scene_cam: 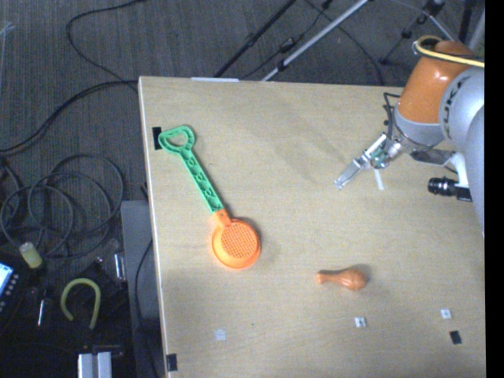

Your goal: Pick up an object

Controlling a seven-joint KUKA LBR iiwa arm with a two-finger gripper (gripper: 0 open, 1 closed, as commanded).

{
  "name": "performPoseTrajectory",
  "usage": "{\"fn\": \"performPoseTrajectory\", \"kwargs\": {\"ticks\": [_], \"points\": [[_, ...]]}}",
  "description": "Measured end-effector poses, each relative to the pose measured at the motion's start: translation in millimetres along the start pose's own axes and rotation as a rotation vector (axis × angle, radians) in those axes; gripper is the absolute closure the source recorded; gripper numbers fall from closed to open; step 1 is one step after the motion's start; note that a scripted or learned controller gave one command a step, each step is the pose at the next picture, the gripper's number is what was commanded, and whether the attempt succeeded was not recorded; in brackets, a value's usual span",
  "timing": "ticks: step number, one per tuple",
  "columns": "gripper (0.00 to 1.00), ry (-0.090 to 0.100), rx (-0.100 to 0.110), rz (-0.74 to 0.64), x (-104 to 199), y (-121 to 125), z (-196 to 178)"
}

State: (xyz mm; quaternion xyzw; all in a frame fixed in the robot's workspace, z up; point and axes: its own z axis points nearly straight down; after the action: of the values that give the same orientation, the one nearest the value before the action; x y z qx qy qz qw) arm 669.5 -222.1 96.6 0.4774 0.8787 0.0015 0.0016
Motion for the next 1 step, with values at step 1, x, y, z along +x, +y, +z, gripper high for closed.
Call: {"fn": "performPoseTrajectory", "kwargs": {"ticks": [1], "points": [[0.0, 0.0, 0.0, 0.0, 0.0, 0.0, 0.0]]}}
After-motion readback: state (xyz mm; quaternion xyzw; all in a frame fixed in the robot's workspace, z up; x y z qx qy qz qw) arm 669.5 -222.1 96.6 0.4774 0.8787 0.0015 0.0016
